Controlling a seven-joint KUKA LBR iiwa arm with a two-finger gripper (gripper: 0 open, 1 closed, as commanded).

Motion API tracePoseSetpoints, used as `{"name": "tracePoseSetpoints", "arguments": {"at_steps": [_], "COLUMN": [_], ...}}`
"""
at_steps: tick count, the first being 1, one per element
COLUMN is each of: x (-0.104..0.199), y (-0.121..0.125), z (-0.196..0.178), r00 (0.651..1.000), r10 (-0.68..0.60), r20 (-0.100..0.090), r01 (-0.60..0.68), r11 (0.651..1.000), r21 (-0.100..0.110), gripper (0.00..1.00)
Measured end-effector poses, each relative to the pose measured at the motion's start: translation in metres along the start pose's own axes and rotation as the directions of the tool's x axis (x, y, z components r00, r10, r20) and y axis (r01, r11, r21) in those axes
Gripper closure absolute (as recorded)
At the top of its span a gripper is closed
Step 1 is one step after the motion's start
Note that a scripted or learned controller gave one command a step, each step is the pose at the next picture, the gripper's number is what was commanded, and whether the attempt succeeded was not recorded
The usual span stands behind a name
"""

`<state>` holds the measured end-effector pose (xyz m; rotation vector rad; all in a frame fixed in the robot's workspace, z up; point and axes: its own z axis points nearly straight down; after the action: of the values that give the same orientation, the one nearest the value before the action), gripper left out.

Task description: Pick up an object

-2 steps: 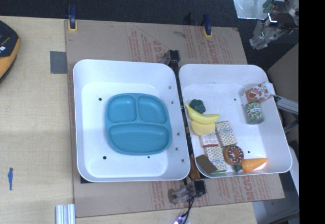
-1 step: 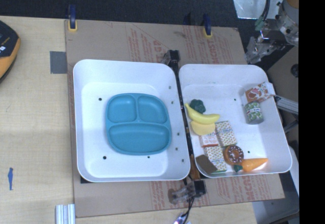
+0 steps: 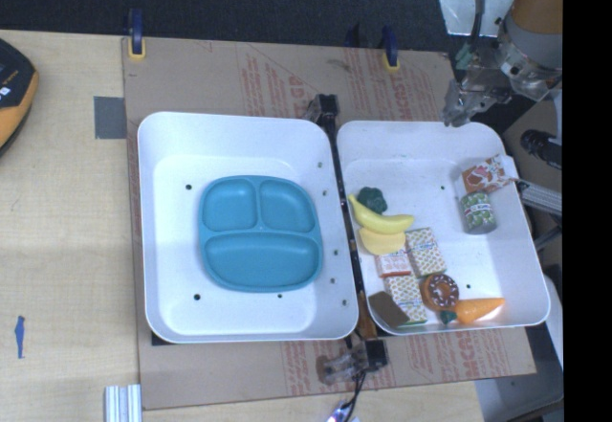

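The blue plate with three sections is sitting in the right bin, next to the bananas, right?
Not quite. The blue plate with three sections is sitting in the left bin. The bananas lie in the right bin, as the camera view shows.

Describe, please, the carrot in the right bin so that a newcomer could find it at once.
Start at the right bin, the one without the blue plate. Go to its near edge, toward the right-hand corner. The carrot lies there beside a round brown doughnut; it is the one orange, tapered item in the bin.
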<state>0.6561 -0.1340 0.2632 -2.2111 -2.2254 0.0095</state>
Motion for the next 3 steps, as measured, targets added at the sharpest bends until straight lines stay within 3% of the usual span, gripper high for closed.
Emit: {"name": "tracePoseSetpoints", "arguments": {"at_steps": [1, 2, 3], "x": [-0.015, -0.002, -0.002], "y": [0.0, 0.001, 0.0], "z": [0.04, 0.021, 0.022], "r00": [1.0, 1.0, 1.0], "r10": [0.003, 0.002, 0.002], "r20": [0.001, 0.0, 0.0], "r01": [-0.003, -0.002, -0.002], "r11": [1.0, 1.0, 1.0], "r21": [0.0, -0.007, -0.006], "gripper": [1.0, 1.0, 0.0]}}
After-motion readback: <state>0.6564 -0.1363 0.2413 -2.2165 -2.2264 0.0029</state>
